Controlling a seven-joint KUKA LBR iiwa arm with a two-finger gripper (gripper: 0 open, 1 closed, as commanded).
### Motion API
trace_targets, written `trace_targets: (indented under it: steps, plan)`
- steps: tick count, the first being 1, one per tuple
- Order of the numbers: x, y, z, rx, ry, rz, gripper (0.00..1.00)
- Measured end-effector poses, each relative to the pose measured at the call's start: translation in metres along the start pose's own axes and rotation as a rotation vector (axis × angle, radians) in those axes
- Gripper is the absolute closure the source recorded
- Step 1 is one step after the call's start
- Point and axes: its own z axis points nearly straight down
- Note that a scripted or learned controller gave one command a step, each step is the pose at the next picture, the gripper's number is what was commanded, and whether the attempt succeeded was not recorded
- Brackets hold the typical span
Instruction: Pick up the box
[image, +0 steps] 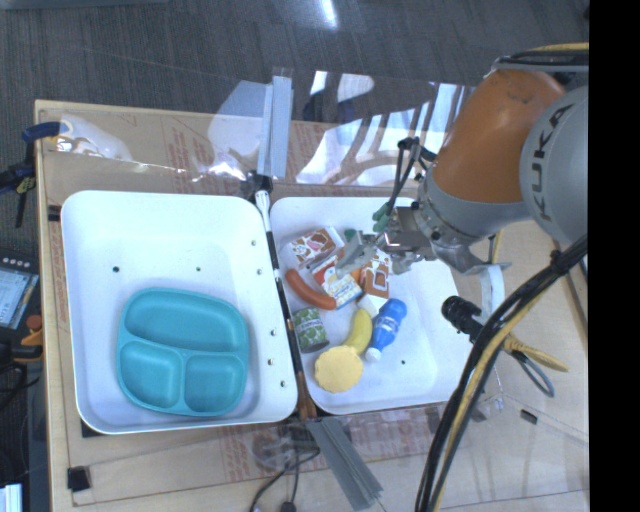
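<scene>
The arm (500, 150) hides the tool's (372, 252) finger state.

A divided tray (183, 351) lies in the left bin (90, 215); the box (314, 246) lies in the right bin (425, 365).

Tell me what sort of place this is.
Probably a robotics lab's pick-and-place test bench: a KUKA arm reaches over two white bins, one holding a blue divided tray, the other toy food and small boxes.

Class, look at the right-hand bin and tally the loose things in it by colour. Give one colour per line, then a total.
Yellow: 2, banana and lemon
Red: 1, sausage
Blue: 1, bottle
Green: 1, can
Patterned: 3, box, box, pack
Total: 8
</scene>
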Motion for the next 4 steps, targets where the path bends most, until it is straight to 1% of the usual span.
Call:
trace_targets:
  steps: [1,2,3,4]
  plan:
    - [-0.092,0.021,0.113,0.0,0.0,-0.104,0.0]
    - [-0.076,0.125,0.083,-0.006,-0.002,-0.261,0.0]
    - [-0.08,0.089,0.189,-0.002,0.0,-0.372,0.0]
    - [-0.04,0.055,0.188,-0.003,-0.001,-0.321,0.0]
